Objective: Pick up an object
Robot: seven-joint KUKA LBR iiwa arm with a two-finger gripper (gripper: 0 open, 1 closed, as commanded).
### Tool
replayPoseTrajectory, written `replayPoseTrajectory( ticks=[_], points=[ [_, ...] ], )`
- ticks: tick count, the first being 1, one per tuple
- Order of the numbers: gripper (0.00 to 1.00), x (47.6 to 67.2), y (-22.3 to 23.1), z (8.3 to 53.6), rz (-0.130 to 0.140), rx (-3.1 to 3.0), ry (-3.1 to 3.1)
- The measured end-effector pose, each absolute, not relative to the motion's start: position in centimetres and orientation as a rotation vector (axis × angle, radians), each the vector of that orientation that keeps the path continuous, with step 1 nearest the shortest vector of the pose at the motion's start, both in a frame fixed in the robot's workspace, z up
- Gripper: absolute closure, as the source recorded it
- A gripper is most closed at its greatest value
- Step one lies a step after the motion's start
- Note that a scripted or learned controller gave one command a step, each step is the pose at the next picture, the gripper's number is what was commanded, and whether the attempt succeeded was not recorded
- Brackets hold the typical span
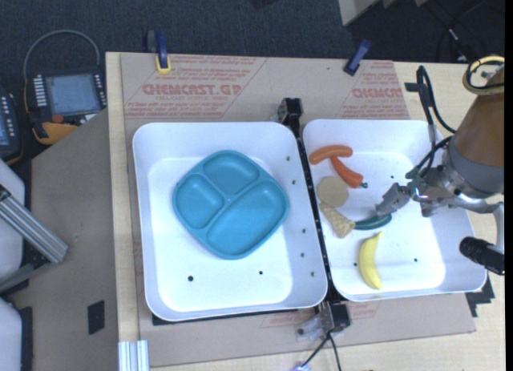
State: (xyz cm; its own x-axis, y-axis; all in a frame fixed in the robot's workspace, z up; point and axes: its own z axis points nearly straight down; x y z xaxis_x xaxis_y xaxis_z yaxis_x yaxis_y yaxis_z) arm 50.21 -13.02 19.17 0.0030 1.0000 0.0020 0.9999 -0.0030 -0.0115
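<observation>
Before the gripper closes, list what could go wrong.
1. The gripper sits low over a thin teal piece; so flat, it may slip out.
2. The banana, cork wedge and tan disc lie close by; the fingers may knock them.

A brown cardboard-covered bench (120,201) bears two white bins (160,281) (417,281) side by side.

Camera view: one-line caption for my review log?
Gripper low in right bin over a teal object near banana; blue divided plate in left bin.
</observation>
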Motion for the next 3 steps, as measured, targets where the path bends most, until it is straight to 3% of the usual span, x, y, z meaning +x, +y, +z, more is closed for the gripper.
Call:
replayPoseTrajectory(
  ticks=[1, 3],
  points=[
    [0.00, 50.5, -13.0, 19.7, 0.000, -2.222, -2.222],
    [0.00, 50.1, -12.9, 11.1, 0.005, -2.217, -2.216]
  ],
)
